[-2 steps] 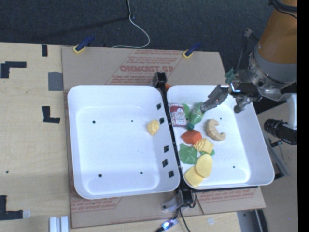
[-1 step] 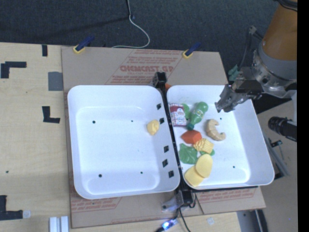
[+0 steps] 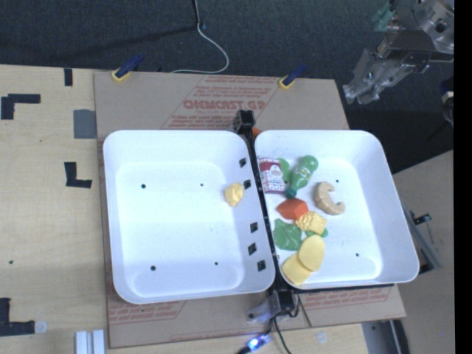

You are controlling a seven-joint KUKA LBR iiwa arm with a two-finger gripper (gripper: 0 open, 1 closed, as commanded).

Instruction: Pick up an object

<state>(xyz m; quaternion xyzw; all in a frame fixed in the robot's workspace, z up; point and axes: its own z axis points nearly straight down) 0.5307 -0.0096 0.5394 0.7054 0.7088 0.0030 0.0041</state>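
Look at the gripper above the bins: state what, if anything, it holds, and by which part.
Nothing is held. The gripper hangs above the bench beyond the right bin, apart from the toy food lying in it, with nothing between its jaws.

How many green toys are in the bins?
2. A green bottle lies near the top of the right bin, beside a red-labelled packet. A green leafy piece lies lower down, by the yellow toys. More could hide under the pile.
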